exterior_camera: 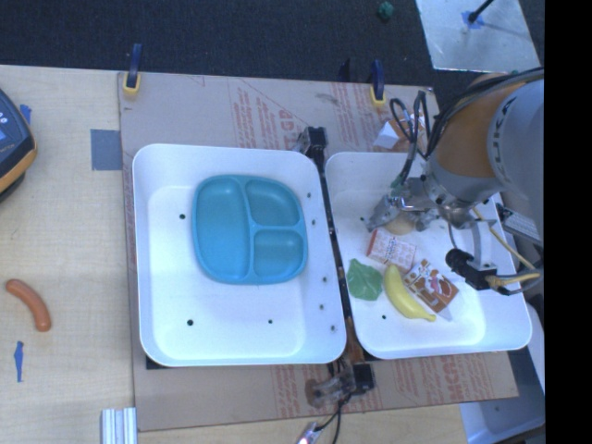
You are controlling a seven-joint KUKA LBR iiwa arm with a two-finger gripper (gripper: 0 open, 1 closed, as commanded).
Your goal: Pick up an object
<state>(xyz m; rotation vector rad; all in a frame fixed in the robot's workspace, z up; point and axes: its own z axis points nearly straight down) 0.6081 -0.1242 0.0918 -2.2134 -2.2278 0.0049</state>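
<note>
Gripper [400, 213] low in right bin [499, 336], grip state unclear; carton [391, 246], banana [405, 296], green toy [364, 280] just beside

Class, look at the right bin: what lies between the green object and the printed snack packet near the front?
In the camera view, the yellow banana lies between the green object and the snack packet.

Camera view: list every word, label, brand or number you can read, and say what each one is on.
None can be read.
Cardboard sheet: red printed lettering, too blurred.
Red and white packet: print too small.
Snack packet beside the banana: print too small.
</note>
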